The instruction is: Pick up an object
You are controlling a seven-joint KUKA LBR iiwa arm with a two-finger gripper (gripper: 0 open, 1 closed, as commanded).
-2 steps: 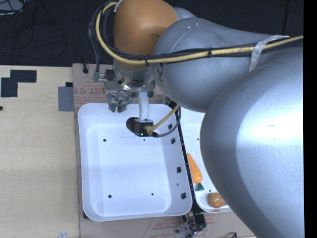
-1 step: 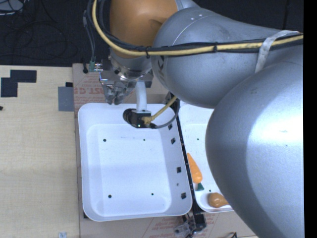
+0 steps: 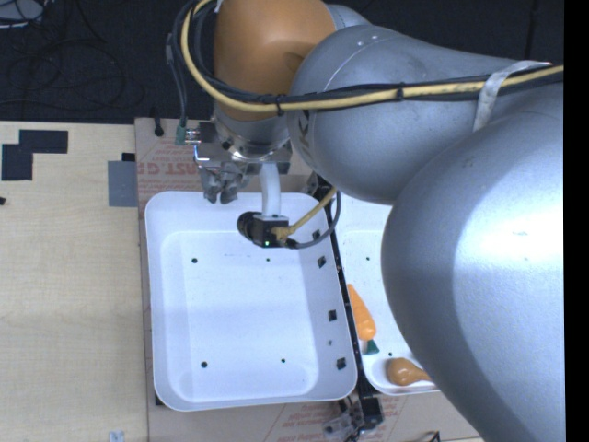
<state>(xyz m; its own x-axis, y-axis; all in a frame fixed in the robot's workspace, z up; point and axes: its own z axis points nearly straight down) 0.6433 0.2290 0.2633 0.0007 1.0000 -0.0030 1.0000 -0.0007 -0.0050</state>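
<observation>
Status from our side: we see the grey arm with the orange band (image 3: 271,35) reaching in from the right and covering most of the right-hand shallow white bin (image 3: 377,247). Its two-finger gripper (image 3: 224,187) sits over the far rim of the left-hand shallow white bin (image 3: 166,339), near that bin's back edge.

Gripper state: we cannot tell whether it is released or clenched. We see nothing between the gripper tips, so we do not count anything as grasped.

Candidates for the pick: a slim orange carrot-shaped toy with a green tip (image 3: 363,319) lies just inside the right bin beside the dividing wall, and a rounded tan-orange lump (image 3: 405,371) rests near that bin's front corner. Both lie flat on the bin floor, well apart from the gripper.

A small dark rounded unit with a green light and cabling (image 3: 262,228) hangs below the wrist over the left bin's back part; we read it as arm hardware, not an object to pick.

Our judgement: the pick is not done. Left to do: move across to the right bin, descend on one object, close, lift. The gripper is on the wrong side of the divider for either item.
</observation>
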